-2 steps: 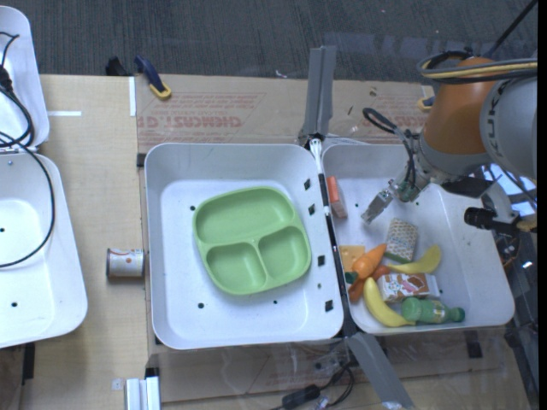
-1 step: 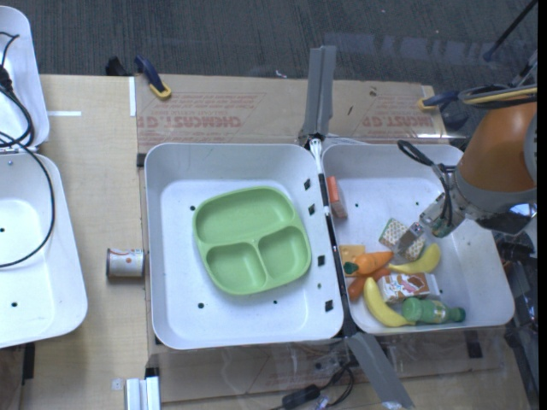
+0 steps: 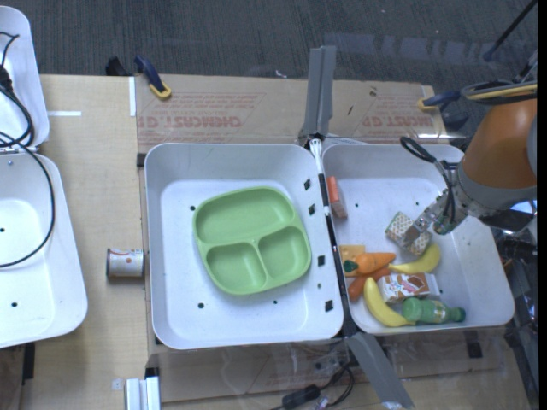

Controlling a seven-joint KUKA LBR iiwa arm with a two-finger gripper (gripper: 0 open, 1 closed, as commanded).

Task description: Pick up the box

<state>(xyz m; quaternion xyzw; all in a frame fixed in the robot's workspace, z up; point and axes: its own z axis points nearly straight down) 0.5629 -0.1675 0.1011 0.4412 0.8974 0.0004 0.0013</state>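
The camera view looked down on two shallow white bins set side by side on the surface. The left bin carried a green divided plate, lying flat near its middle with three compartments facing up. The right bin held a cluster of small things towards its near right part. The box, small and patterned, lay tilted on the bin floor just above the cluster, with the hand right beside it on its right. The arm, grey with its orange band, reached in from the right and angled down to that spot. Whether the hand was released or clenched could not be told, because its tips merged with a small tan item next to the box; the box did not clearly sit between them.

Below the box, a yellow banana lay next to a carrot. A second banana curved along the near wall, touching a small red and white packet and a green bottle lying on its side. An orange stick-shaped item rested against the divider between the bins. Outside the bins, a small tin lay on its side on the surface, just left of the left bin.
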